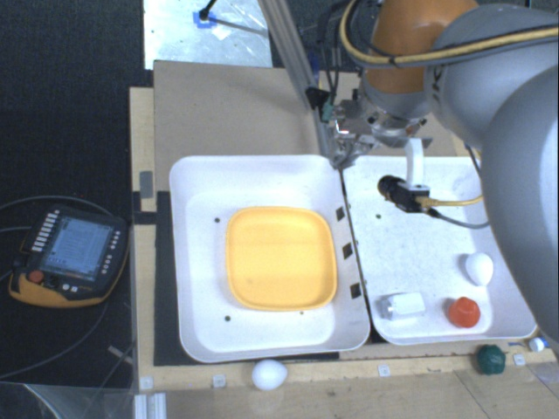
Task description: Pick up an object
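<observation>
Candidate objects lower right, end effector at upper centre

A red rounded plastic object, a white egg-shaped object and a small white block are seen low in the right white bin, well below-right of the end effector, whose state cannot be told.

The plate lies in the left bin; at 3 o'clock, the right bin holds three small objects.
</observation>
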